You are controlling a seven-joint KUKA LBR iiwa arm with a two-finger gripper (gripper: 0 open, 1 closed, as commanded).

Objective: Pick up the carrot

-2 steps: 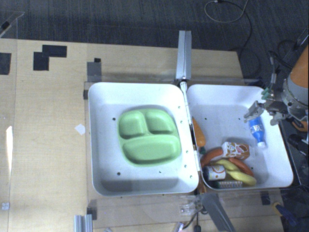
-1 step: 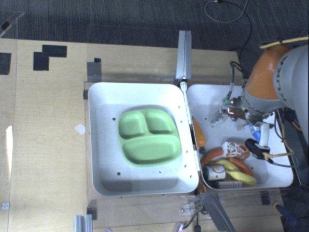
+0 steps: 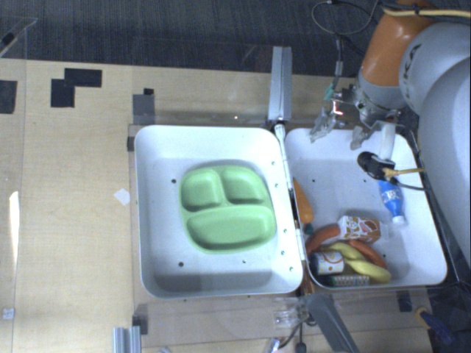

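The carrot (image 3: 302,206) is a small orange piece lying along the left wall of the right bin (image 3: 331,169), about midway down. My gripper (image 3: 341,130) hangs over the bin's far edge, well above and to the right of the carrot. Its two fingers (image 3: 321,126) are spread apart with nothing between them, so it is open. The grey arm with its orange band (image 3: 388,35) comes in from the upper right.
The left bin (image 3: 158,197) holds a green divided plate (image 3: 228,207). In the right bin's near corner lie a red sausage (image 3: 322,236), a banana (image 3: 362,265), a can (image 3: 327,262) and a printed packet (image 3: 359,227). A blue bottle (image 3: 391,201) lies by its right wall.
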